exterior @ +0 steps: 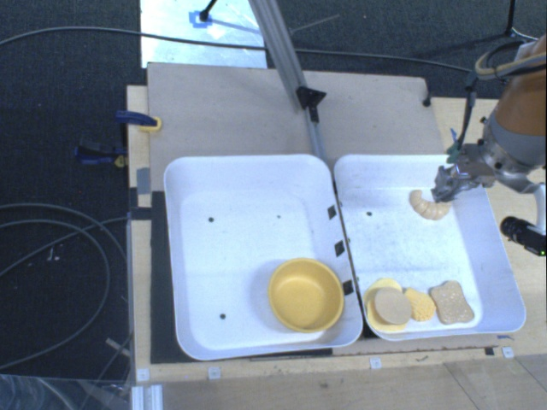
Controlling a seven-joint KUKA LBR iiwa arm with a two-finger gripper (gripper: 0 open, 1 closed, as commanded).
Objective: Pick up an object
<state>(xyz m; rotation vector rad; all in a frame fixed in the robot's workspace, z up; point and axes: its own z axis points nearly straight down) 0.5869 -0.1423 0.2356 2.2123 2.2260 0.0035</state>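
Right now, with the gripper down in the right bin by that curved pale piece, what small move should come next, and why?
Probably a short drop straight down, then a close. The gripper sits at the right end of the curved pale piece, which lies apart from the items along the right bin front edge. Whether it grips it yet cannot be told from this view.

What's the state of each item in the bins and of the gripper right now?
yellow bowl: upright, open side up, near corner of the left bin.
curved pale piece: lying flat in the right bin, far side, gripper beside it.
round beige disc: lying flat, partly on a yellow piece.
yellow cracker: flat, between disc and tan slice.
tan slice: flat, near edge.
gripper: low over the curved piece, grasp unclear.
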